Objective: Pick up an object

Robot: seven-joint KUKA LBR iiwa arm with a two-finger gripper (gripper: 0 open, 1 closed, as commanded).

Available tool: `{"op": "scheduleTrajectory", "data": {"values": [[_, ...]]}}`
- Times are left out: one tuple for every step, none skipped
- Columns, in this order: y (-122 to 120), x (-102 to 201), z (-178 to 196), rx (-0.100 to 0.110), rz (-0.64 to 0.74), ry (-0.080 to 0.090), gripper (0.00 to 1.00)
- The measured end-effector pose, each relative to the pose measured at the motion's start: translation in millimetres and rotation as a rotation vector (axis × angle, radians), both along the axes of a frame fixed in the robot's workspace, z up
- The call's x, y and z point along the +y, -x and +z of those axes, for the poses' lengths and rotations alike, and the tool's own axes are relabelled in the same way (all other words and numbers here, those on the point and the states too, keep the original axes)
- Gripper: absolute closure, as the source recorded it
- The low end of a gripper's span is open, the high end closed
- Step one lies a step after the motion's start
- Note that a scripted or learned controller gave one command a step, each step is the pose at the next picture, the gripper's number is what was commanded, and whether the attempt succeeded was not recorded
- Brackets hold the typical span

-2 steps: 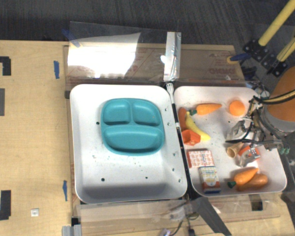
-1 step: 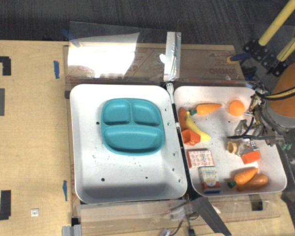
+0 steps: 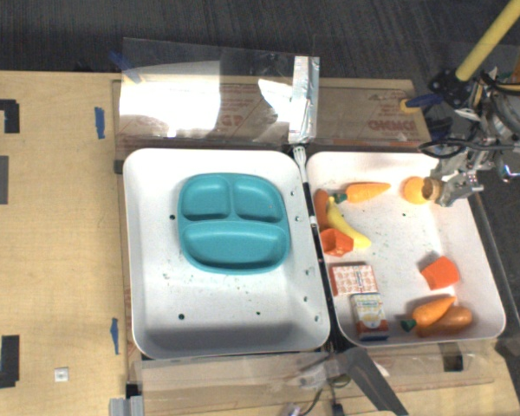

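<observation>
Two bins; hand [image 3: 446, 189] at right bin [image 3: 490, 258] far rim beside orange [image 3: 412, 189], grip state unclear.

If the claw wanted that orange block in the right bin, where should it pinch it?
Probably across the orange block's two flat sides, coming straight down from above. It lies alone on the bin floor, with bare space around it, so the gripper's fingers could likely drop either side.

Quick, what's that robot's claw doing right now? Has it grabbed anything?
Gripper: at the right bin's top right corner, beside an orange round fruit; whether it grips anything cannot be told.
</observation>
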State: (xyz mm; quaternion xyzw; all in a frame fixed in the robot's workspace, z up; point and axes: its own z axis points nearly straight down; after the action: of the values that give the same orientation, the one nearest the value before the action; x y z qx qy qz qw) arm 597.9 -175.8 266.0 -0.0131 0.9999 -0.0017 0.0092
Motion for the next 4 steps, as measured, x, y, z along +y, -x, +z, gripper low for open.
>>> {"op": "scheduleTrajectory", "data": {"values": [[15.6,-3.2,-134.0,0.022,0.085,-0.005,1.0],[12.5,-4.1,-128.3,0.012,0.085,-0.001,0.0],[28.6,24.8,-176.5,0.006,0.072,0.0,0.0],[-62.8,3.7,-174.6,0.046,0.303,-0.006,0.0]]}}
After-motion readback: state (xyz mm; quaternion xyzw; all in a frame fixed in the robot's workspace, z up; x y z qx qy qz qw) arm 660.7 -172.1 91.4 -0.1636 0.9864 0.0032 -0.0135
